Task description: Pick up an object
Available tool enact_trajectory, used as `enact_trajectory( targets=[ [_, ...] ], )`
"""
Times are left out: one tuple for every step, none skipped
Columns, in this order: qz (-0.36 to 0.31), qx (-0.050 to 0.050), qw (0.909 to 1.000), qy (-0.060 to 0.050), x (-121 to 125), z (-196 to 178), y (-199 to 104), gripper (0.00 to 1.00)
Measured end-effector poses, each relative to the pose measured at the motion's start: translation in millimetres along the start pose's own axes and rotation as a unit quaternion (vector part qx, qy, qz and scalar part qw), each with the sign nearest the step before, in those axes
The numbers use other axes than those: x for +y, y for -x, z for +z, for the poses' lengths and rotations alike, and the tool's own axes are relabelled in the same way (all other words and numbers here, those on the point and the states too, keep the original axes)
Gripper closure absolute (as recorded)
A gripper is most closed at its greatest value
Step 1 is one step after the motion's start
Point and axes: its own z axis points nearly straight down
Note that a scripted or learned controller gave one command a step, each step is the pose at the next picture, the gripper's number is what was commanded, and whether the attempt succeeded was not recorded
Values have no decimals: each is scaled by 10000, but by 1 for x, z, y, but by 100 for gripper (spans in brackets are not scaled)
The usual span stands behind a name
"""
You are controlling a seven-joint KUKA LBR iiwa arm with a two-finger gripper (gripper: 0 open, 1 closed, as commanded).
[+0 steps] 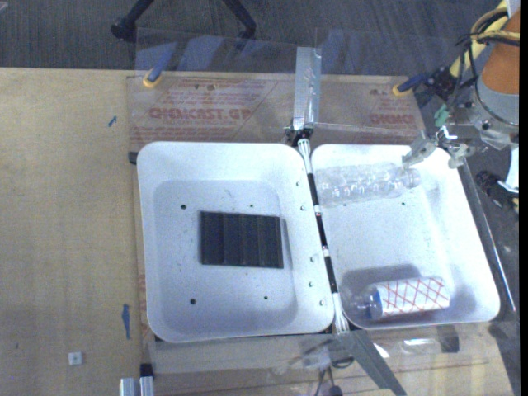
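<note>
A: What lies nearest the camera?

B: In the right bin (487, 291), at its near edge, a clear bottle with a red-and-white checked label (404, 297) lies on its side, cap end toward the divider.

A: And the left bin (157, 221)?

B: A dark ribbed rectangular block (242, 239) lies flat in its middle.

A: Farther back?

B: A clear plastic bottle (363, 182) lies across the right bin's far end. The gripper (429, 143) sits at that bottle's right end, by the far right corner; whether it is spread or closed, I cannot tell.

A: Beyond that?

B: The wooden table (58, 221) ends at a dark floor.
</note>
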Motion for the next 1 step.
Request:
enact_trajectory(
  targets=[
    [-62,-2,10000,1,-71,32,29,0]
  ],
)
